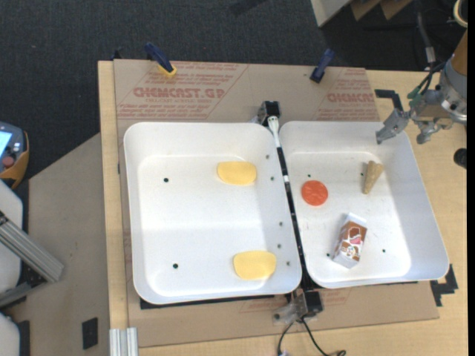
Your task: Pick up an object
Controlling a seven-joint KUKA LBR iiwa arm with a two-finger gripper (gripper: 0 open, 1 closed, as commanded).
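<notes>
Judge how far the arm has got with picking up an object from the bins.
Done: nothing lifted. Two yellow pieces lie in the left bin; the red disc, tan cone and small carton lie in the right bin. In hand: the gripper is open above the right bin's far corner. Left: descend, grasp, lift.

In the left bin we see two flat yellow pieces: one yellow oval [237,173] at the far side, right of centre, and a second yellow slab [254,265] near the front right corner. In the right bin we find an orange-red disc [315,193] lying flat at the left, a tan cone [370,176] farther right, and a small brown-and-white carton [350,242] lying tilted nearer us.
</notes>
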